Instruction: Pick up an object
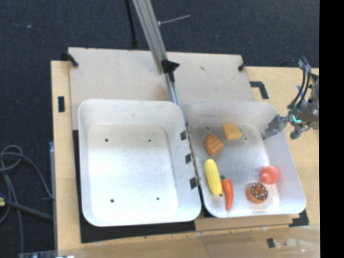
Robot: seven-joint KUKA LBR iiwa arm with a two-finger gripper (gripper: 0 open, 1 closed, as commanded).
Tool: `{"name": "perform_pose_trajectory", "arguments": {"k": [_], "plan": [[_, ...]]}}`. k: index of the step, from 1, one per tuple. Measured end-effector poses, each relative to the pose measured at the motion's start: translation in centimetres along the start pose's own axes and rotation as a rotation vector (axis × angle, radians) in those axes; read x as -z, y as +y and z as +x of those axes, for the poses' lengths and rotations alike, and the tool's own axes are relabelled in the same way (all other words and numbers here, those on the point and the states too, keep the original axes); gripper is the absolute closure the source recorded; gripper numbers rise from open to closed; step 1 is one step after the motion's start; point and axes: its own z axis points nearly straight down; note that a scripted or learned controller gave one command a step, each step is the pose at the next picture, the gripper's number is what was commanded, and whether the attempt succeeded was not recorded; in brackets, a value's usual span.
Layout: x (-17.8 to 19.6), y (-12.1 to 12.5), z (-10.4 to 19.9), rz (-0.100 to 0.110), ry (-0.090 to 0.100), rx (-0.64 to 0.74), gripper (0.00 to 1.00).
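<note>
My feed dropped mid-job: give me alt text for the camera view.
The end effector hovers at the right bin's upper right rim, holding nothing. That bin holds a corn cob, carrot, doughnut, tomato, cheese wedge and waffle.

Robotics lab test cell. Evidence: plywood bench (62,160) carrying two shallow white bins, left bin (86,144) and right bin (290,187), side by side. Aluminium extrusion post (149,26) rises behind the bins. Loose cables (16,171) lie on dark carpet (32,26). Right bin holds toy food: corn cob (213,177), carrot (228,193), donut (257,192).
</note>
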Motion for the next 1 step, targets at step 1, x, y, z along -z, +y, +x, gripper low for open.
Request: {"name": "perform_pose_trajectory", "arguments": {"k": [1], "plan": [[-6.25, 0.09, -0.43, 0.007, 0.001, -0.004, 0.00]]}}
